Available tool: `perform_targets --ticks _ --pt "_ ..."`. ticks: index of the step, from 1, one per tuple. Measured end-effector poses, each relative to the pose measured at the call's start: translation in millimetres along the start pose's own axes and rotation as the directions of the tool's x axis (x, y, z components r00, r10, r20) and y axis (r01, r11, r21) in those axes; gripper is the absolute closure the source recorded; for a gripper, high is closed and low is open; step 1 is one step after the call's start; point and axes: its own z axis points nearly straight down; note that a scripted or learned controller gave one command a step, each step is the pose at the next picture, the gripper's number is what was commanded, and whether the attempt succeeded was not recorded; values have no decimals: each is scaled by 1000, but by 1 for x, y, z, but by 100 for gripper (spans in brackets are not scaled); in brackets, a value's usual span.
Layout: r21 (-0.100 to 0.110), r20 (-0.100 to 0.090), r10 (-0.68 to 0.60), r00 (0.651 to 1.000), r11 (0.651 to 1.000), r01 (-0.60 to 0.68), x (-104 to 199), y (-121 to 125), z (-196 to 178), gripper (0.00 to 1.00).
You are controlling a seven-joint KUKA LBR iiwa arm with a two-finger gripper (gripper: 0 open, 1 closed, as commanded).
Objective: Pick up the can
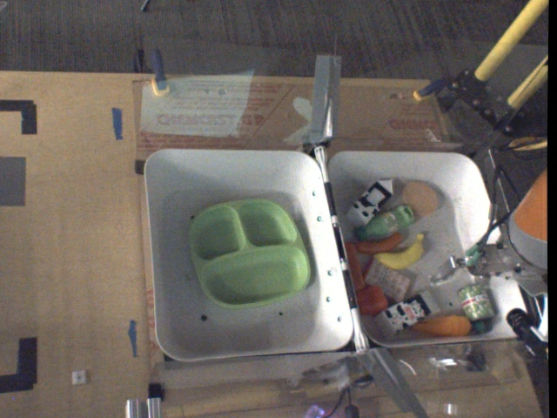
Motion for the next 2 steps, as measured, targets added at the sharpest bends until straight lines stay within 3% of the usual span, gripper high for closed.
perform_targets --ticks 1,2 --pt "-3 5 2 1000 1000 -2 -2 0 -10 100" --pt "5 11 -77 997 997 77 -13 102 -138 100"
